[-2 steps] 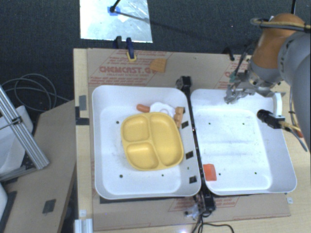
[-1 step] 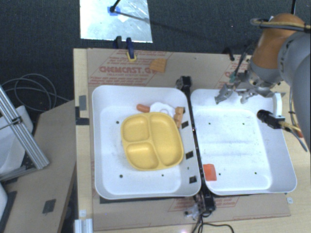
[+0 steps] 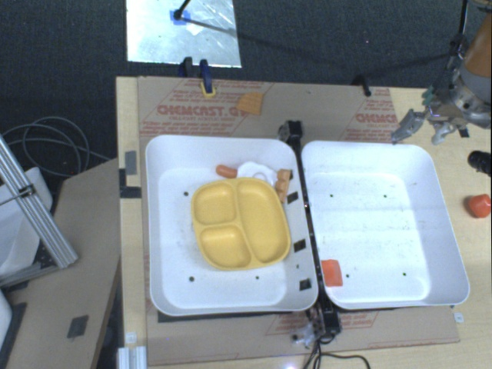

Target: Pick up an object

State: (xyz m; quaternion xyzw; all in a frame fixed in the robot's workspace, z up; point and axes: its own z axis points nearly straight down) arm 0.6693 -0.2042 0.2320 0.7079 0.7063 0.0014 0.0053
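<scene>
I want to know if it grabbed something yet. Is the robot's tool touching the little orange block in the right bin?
Apart. The camera view shows the tool above the right bin's far edge, while the orange block sits in the near left corner.

Dark blue-grey carpet floor (image 3: 61,44) around a pale wooden bench (image 3: 131,229). Shiny metal sheet (image 3: 183,20) on the carpet beyond the bench. Grey cables (image 3: 46,141) looped at left, beside an aluminium frame rail (image 3: 34,214).
</scene>
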